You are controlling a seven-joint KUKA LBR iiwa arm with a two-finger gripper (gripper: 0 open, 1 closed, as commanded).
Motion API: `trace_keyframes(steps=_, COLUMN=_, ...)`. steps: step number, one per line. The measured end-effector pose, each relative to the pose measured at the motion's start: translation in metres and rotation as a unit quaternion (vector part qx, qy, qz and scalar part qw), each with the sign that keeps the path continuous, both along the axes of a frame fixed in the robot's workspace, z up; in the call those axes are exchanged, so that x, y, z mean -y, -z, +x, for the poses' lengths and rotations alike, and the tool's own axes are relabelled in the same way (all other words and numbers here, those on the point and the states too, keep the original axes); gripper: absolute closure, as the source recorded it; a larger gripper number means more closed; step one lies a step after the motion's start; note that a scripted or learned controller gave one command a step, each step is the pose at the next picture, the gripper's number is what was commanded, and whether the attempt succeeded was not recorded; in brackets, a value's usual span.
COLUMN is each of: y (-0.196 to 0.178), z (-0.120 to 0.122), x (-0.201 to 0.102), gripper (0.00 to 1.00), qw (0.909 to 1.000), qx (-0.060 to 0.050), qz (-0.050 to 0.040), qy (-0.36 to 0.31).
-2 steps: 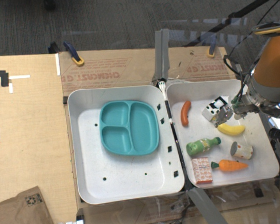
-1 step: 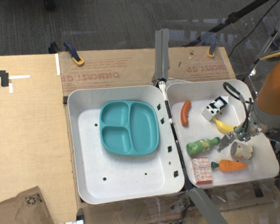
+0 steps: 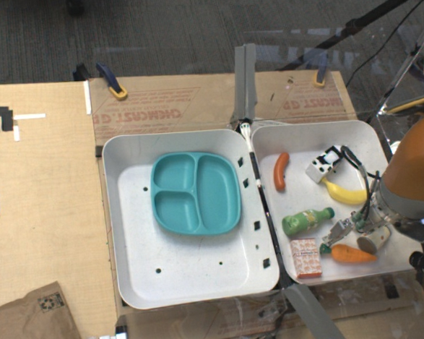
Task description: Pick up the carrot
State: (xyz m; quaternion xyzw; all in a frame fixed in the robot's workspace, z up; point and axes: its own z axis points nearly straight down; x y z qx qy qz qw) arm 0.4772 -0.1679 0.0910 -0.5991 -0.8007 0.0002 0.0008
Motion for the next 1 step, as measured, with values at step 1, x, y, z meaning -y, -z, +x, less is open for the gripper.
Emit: trace_keyframes(steps=1, y=-0.0104, z=0.0004, x=-0.0591, gripper=0.0, qw=0.997, qx=0.0, qz=0.0001, qy=-0.077)
